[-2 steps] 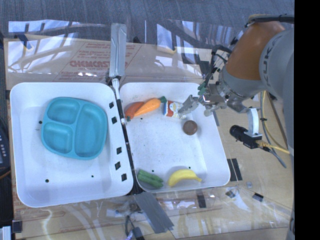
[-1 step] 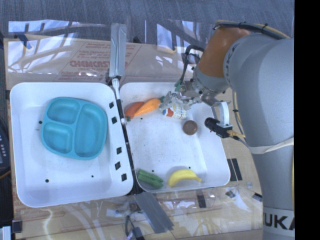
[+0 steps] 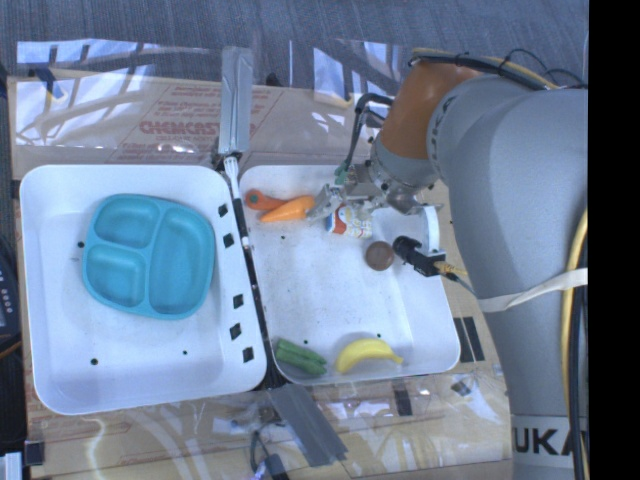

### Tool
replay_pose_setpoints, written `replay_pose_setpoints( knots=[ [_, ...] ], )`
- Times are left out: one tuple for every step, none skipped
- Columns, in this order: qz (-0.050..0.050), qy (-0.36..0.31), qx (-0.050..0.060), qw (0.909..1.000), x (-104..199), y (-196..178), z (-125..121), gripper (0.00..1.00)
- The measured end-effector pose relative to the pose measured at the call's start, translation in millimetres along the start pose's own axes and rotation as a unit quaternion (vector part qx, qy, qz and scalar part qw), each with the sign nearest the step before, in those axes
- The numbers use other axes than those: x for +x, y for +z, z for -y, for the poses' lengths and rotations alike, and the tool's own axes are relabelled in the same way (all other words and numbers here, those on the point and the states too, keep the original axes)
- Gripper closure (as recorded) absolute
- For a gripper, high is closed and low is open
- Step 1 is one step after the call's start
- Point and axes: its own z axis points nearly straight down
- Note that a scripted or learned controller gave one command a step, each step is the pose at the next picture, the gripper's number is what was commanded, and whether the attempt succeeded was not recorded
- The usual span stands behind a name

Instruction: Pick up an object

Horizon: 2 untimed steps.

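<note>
Tool (image 3: 345,203) low in the shallow white right-hand bin (image 3: 330,298), by a small red-and-white object (image 3: 338,223); can't tell its state. Orange plastic carrot (image 3: 285,209) just left of tool, brown round piece (image 3: 379,256) right. Looks like approach step; next needs confirmed closure before lifting.

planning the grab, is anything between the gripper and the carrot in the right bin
Nothing visible. The gripper sits at the back of the right bin, right beside the carrot, with only bare bin floor between them.
</note>
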Motion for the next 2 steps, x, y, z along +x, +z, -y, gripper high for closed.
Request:
replay_pose_setpoints(
  knots=[
    [0.0, 0.008, -0.008, 0.9999, -15.1, -2.1, 19.0, 0.0],
    [-0.001, 0.043, -0.008, 0.999, -18.1, -2.0, 16.3, 0.0]
  ],
)
